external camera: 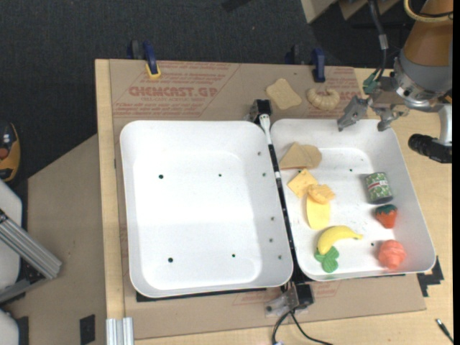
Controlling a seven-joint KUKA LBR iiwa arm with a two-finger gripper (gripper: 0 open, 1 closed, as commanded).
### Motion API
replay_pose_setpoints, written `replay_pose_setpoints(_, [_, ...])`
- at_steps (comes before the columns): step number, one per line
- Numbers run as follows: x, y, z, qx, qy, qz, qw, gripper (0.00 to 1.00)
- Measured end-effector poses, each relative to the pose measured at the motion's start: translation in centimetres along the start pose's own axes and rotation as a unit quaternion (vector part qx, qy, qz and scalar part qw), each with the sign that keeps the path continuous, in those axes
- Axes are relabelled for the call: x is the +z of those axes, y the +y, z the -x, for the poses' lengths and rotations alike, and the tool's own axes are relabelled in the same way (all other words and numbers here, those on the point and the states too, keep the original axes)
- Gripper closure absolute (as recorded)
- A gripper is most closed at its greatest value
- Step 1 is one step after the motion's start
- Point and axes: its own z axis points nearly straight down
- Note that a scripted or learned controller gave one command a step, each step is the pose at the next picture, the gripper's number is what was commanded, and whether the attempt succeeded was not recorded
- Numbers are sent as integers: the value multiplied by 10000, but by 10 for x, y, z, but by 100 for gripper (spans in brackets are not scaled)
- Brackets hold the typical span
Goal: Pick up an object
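Observation:
My gripper (pixel 368 118) hangs open over the far edge of the right bin (pixel 359 144), with nothing between its fingers. Below it in that bin lie a tan bread slice (pixel 300 155), a yellow cheese wedge (pixel 302 182), an orange piece (pixel 322 192), a pale yellow slice (pixel 317 212), a banana (pixel 336 237) with a green piece (pixel 328 262) beside it, a green can (pixel 377 187), a strawberry (pixel 387 215) and a pink-orange fruit (pixel 392 254). All objects sit apart from the gripper, toward the near side.
The left bin (pixel 194 207) lies beside the right one. A bread piece (pixel 283 94) and a ring-shaped pastry (pixel 323 97) rest on the board behind the bins. Blue clamps (pixel 318 63) hold the board's far edge.

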Motion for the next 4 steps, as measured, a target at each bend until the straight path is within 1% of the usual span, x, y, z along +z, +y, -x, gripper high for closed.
replay_pose_setpoints(1, [-11, 1, 0, -4, -5, 20, 10000, 100])
replay_pose_setpoints(2, [-214, 11, -68, -35, -13, 118, 9999, 100])
replay_pose_setpoints(3, [-333, -25, -97, -22, -7, 92, 10000, 100])
replay_pose_setpoints(4, [-148, -52, -158, -25, 13, -95, 10000, 100])
